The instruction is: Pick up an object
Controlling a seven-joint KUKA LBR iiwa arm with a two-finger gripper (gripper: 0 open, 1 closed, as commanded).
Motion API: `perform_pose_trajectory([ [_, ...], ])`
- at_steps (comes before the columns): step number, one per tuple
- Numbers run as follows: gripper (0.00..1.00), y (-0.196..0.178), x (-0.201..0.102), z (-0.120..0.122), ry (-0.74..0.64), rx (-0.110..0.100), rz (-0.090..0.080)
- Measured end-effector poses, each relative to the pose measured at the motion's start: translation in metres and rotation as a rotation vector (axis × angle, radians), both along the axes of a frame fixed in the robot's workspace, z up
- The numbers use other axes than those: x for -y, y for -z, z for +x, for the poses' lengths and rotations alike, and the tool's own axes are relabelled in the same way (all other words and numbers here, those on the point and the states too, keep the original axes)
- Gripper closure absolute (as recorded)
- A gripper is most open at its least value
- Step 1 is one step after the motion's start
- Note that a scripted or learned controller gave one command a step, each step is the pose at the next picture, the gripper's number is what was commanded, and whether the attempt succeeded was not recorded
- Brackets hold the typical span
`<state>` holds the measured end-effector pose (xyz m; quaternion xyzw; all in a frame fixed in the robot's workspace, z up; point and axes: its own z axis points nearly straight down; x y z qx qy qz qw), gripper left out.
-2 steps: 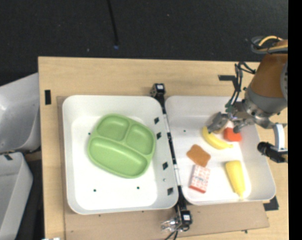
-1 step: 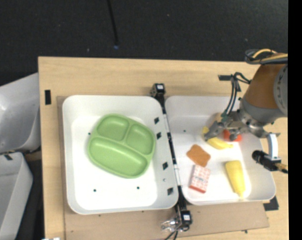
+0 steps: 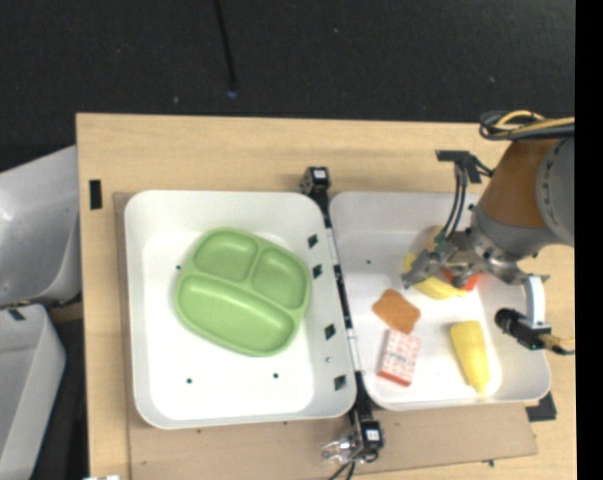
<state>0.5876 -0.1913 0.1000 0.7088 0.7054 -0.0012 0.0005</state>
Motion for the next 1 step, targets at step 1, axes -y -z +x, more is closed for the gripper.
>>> perform_pose_trajectory([
  [1,1.0,-0.0126,0.001,0.0011,0.002,0.005,-0.001],
])
